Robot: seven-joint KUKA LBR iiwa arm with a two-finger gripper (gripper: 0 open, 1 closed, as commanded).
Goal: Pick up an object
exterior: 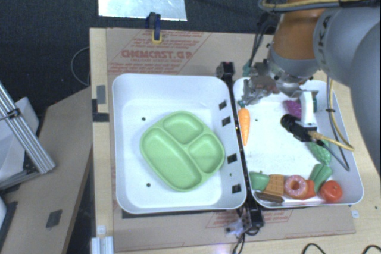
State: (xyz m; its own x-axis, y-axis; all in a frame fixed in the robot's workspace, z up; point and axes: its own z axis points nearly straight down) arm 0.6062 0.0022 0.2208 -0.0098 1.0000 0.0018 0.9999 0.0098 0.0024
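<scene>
- "CHEMCAST G9" (last chars unsure) in red caps on brown protective sheet (156, 54) under the bins, above left bin.
- Smaller red print lines above & below it: too small to read.
- Similar red print at sheet's bottom edge, unreadable.

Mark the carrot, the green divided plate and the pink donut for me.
carrot (243, 124), camera view, middle of its orange body.
green divided plate (172, 154), camera view, floor of its large compartment.
pink donut (296, 187), camera view, on its frosted ring.
</scene>
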